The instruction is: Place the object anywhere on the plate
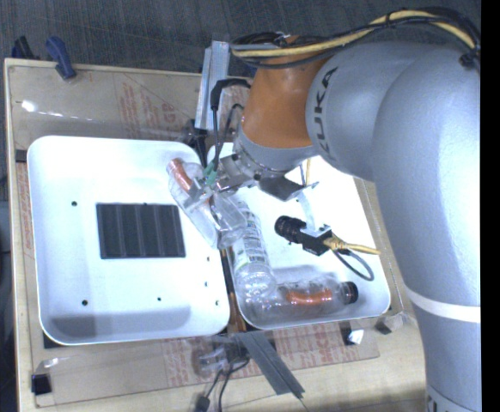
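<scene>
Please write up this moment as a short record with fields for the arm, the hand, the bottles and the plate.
arm: reaches in from the right, wrist over the seam between the bins
hand: low at the left bin's right edge, among clear plastic
fingers: state cannot be made out
bottles: one leaning by the seam, one lying in the right bin
plate: dark ribbed rectangle in the left bin, nothing on it

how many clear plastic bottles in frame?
3. One lies along the right bin's near wall, one stands tilted at the divider, one lies under the wrist. The arm may hide more.
</scene>
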### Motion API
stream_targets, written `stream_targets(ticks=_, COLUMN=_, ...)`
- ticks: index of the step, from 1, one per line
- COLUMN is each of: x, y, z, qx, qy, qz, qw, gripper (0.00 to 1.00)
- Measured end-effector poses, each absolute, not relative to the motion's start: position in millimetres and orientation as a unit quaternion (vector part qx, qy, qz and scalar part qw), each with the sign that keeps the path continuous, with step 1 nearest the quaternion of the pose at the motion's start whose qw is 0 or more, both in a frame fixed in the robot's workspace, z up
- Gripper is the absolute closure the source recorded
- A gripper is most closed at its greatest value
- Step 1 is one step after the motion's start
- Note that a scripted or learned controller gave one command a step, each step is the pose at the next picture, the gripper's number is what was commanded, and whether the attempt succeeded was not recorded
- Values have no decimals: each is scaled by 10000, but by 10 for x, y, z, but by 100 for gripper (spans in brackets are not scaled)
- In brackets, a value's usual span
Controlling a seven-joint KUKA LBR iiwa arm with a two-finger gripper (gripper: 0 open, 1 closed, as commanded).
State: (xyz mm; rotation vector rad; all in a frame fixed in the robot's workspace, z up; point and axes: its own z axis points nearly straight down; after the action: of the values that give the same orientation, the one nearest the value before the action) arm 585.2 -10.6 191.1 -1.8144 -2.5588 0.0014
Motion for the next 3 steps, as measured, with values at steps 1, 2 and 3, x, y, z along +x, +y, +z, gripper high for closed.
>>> stream_targets(ticks=1, x=5527, y=519, z=1902, qx=-5182, qy=-8552, qz=22, qw=26, gripper=100)
stream_targets(ticks=2, x=5813, y=508, z=2113, qx=-5181, qy=-8553, qz=17, qw=17, gripper=100)
stream_targets(ticks=3, x=5920, y=738, z=2029, qx=-5239, qy=-8518, qz=15, qw=10, gripper=100)
